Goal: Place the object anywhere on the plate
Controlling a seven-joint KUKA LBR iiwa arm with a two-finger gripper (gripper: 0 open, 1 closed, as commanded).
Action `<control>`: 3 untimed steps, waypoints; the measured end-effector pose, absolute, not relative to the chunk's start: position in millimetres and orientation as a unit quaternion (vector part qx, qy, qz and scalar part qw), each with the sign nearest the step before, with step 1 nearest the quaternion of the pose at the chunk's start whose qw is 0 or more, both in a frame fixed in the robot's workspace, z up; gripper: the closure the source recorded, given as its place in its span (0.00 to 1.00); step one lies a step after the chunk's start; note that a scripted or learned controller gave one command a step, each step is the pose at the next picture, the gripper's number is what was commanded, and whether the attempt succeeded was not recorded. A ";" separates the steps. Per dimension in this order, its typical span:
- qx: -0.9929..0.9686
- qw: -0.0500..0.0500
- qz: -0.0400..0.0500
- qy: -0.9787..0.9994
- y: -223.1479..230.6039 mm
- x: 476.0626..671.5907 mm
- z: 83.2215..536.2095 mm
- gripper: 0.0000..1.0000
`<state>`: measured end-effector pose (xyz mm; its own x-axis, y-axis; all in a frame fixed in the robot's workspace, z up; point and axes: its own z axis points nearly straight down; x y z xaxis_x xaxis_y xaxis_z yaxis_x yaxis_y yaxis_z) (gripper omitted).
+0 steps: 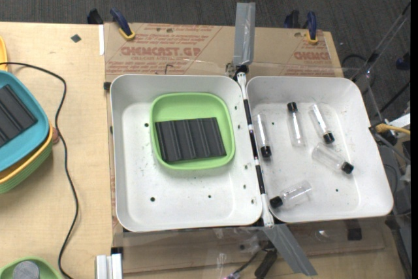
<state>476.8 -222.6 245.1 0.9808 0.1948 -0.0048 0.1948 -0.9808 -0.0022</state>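
A green square plate (191, 105) sits in the left white bin (137, 160), toward its back. A dark ribbed rectangular pad (191, 139) lies on the plate. Several clear plastic tubes with black caps lie scattered in the right white bin (366, 140): one (262, 136) along the left wall, one (296, 123) at the middle back, one (321, 123) beside it, one (332, 159) toward the right, and one (290, 195) near the front.
Brown cardboard (196, 46) with clamps lies behind the bins. Stacked teal and yellow-green containers (19, 134) sit on the wooden bench at the far left, with a black cable (67, 160) running past them.
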 end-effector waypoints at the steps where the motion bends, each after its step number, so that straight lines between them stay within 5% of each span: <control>1: -0.995 0.001 0.002 -0.098 -222.6 476.8 244.6 0.00; 3: -0.995 0.001 0.003 -0.099 -221.8 476.7 232.6 0.00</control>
<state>476.7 -221.8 232.6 0.9806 0.1961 -0.0060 0.1961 -0.9806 -0.0032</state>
